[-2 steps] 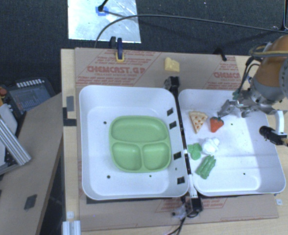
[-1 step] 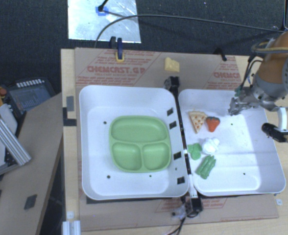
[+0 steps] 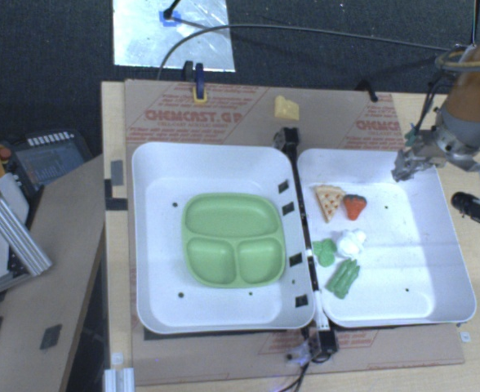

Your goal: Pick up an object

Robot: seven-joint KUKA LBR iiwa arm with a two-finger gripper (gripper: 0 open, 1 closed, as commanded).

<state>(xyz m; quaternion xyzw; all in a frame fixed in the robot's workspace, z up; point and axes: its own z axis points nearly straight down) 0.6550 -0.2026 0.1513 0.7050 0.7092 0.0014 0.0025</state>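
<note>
— White plastic, is that what the two bins are made of?

— They look like it. Two shallow white bins sit side by side on a wooden bench, seen from above at a slant. The left bin holds a pale green plate with three compartments, lying flat near its middle.

— And the right bin?

— The right bin holds a small group of toy foods near its left side. A pizza slice lies toward the back, with a red strawberry just beside it on the right. In front of them sit a small white piece, a round green piece to its left, and a long green vegetable nearest the front edge. The three front pieces are close together, perhaps touching.

— Where is the arm?

— It comes in from the right, grey with an orange band. Its gripper hangs over the back right part of the right bin, well apart from the toy foods and to their right.

— Is it open or closed?

— I cannot tell; the tip is small and blurred. Nothing shows between its tips.

— Anything else around?

— A yellow block lies on the bench behind the bins, and a yellow clamp sits at the back edge.
</note>
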